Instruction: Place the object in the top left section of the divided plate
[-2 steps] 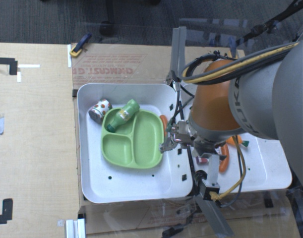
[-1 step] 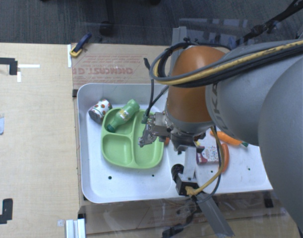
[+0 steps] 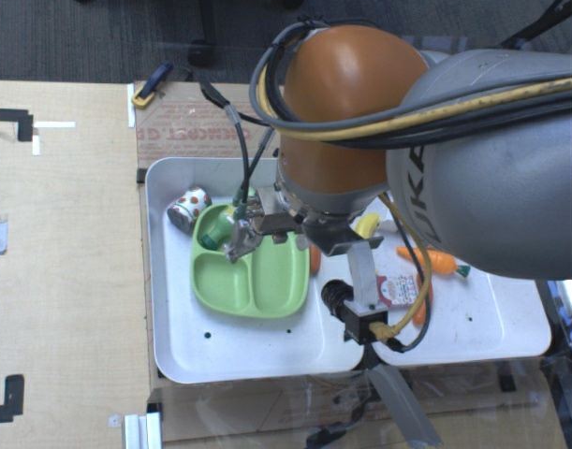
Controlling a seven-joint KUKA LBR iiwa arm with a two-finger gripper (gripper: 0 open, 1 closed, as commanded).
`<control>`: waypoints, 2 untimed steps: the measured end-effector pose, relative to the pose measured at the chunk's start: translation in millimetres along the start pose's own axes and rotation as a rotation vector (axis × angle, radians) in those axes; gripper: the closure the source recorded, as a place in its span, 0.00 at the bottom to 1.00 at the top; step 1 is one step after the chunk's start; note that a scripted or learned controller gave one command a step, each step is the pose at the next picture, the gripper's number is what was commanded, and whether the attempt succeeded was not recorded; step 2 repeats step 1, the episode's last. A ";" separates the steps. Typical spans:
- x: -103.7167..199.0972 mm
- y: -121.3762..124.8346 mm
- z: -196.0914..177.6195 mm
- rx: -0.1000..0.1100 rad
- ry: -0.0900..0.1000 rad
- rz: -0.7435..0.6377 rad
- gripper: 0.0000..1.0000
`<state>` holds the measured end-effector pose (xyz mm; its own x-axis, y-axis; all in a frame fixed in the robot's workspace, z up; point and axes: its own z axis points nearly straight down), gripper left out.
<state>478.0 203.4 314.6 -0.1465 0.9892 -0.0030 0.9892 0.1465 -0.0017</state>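
The hand hangs over the top left part of the green plate, pinching a small green thing, and should lower gently before letting go.

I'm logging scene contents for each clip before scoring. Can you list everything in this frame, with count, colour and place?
Divided plate: 1, light green, in the left bin.
Small object: 1, darker green, in the plate's top left section, under the gripper; its identity is unclear.
Can: 1, white, red and dark, lying in the left bin beside the plate's upper left edge.
Carrot: 1, orange, in the right bin.
Packet: 1, white and red, in the right bin.
Yellow item: 1, mostly hidden by the arm.
White bins: 2, side by side.
Cardboard: 1, brown, behind the bins.
Arm: 1, grey with orange band.
Gripper: 1, over the plate's top left section.
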 end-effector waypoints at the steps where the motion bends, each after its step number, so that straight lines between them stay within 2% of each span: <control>1: 0.0 -0.1 0.2 0.001 0.000 -0.001 0.00; 2: 0.0 -0.1 0.2 0.001 0.000 -0.001 0.00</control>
